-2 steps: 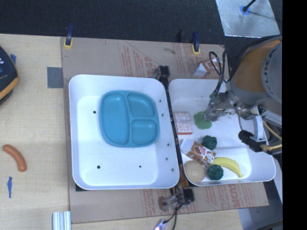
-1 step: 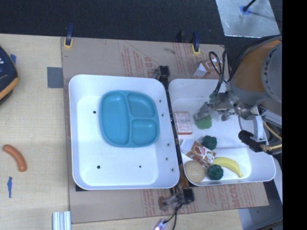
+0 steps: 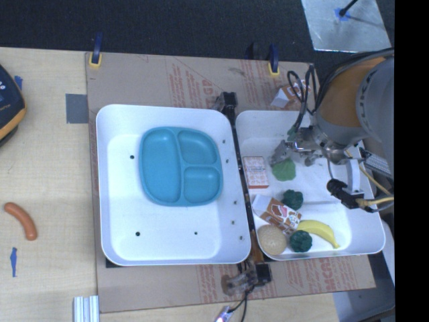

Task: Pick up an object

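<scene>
My gripper [image 3: 289, 154] hangs low in the back part of the right bin [image 3: 365, 243], just above and touching the top edge of a light green object [image 3: 285, 172]. Nothing can be seen held in it. Further forward in the same bin lie a dark green broccoli piece [image 3: 292, 198], a yellow banana [image 3: 319, 232], a second dark green item [image 3: 300, 241], a round beige item [image 3: 271, 240] and a brown-and-white packet [image 3: 281, 213]. A small red-and-white card [image 3: 255, 172] lies by the bin's left wall.
The left bin [image 3: 117, 240] holds a blue divided plate [image 3: 181, 165]. The arm's grey body and orange band [image 3: 342, 102] cover the right bin's back right corner. A sausage [image 3: 21, 221] lies on the bench far left, near a dark device [image 3: 8, 102].
</scene>
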You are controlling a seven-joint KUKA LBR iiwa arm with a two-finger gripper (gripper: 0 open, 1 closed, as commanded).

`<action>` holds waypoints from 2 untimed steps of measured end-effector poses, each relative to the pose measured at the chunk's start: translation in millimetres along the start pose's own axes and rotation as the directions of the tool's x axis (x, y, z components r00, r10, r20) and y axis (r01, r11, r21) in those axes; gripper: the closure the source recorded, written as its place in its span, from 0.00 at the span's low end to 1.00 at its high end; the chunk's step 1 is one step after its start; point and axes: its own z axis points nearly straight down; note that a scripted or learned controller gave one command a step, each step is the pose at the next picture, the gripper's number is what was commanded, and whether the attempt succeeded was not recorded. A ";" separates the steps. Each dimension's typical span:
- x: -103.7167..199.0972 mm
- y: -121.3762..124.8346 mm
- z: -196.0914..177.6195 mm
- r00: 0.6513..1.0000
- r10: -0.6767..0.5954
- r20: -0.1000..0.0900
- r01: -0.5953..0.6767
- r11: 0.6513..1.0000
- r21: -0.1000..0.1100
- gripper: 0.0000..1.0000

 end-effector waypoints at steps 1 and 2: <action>-0.9 0.6 -10.6 1.000 -0.002 0.002 0.002 1.000 -0.003 1.00; -0.9 0.5 -10.5 1.000 -0.003 0.002 0.003 1.000 -0.003 0.00</action>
